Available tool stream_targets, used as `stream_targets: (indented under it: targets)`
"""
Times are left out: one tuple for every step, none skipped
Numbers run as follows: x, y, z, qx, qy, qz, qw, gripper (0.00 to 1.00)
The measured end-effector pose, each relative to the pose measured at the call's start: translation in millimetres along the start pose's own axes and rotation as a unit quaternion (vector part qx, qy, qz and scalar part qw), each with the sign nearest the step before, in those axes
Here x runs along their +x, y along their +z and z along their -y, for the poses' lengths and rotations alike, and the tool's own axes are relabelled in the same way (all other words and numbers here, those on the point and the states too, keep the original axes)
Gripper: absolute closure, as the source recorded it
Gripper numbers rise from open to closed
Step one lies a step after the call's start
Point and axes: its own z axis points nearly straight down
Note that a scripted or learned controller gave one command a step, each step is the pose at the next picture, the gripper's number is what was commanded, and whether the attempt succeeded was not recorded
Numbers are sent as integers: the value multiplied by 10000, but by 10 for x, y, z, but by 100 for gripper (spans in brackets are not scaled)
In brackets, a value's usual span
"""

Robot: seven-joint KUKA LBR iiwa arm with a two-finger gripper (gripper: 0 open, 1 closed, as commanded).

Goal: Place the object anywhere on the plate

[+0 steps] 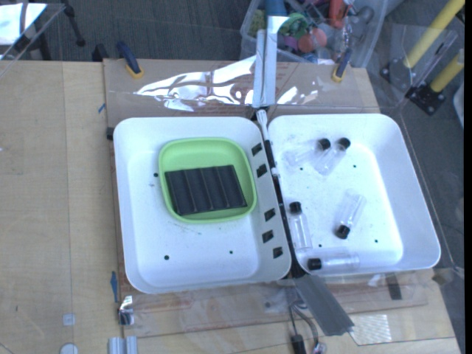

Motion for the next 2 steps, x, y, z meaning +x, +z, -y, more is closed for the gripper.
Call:
stream_targets:
  targets:
    - [25, 1, -7, 1, 2, -1, 10000, 0]
    - [46, 1269, 20, 14, 1, 28, 10000, 0]
